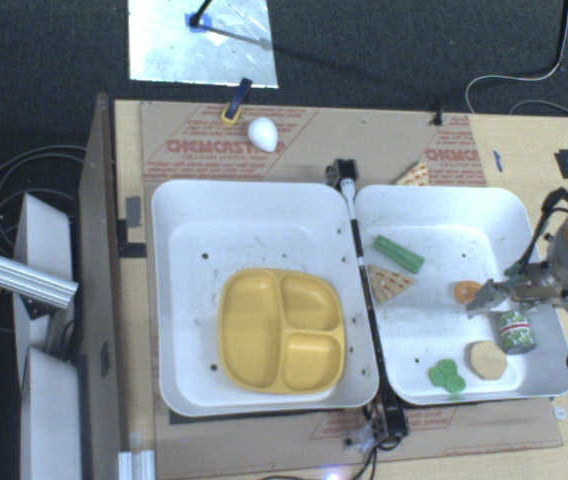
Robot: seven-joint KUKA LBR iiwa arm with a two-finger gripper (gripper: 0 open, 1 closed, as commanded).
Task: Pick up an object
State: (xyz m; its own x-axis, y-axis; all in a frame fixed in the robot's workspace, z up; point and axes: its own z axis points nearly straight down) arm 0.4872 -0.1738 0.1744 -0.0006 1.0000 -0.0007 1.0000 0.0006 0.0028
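1. The jaws [494, 298] hang over the right bin [444, 208], metallic and angular, just above a small can [514, 332]; whether they are open or closed I cannot tell, and nothing shows between them.
2. The can, a green-labelled cylinder, stands upright near the bin's right wall, partly covered by the arm.
3. Around it lie a round tan disc [486, 360], a small lumpy green piece [447, 375], an orange piece [467, 291] half hidden by the jaws, a green block [398, 253] and a waffle-textured wedge [391, 284].
4. The left bin [194, 218] holds a smooth yellow divided plate [281, 330].
5. A white egg shape [262, 133] rests on the cardboard-covered table [294, 138].
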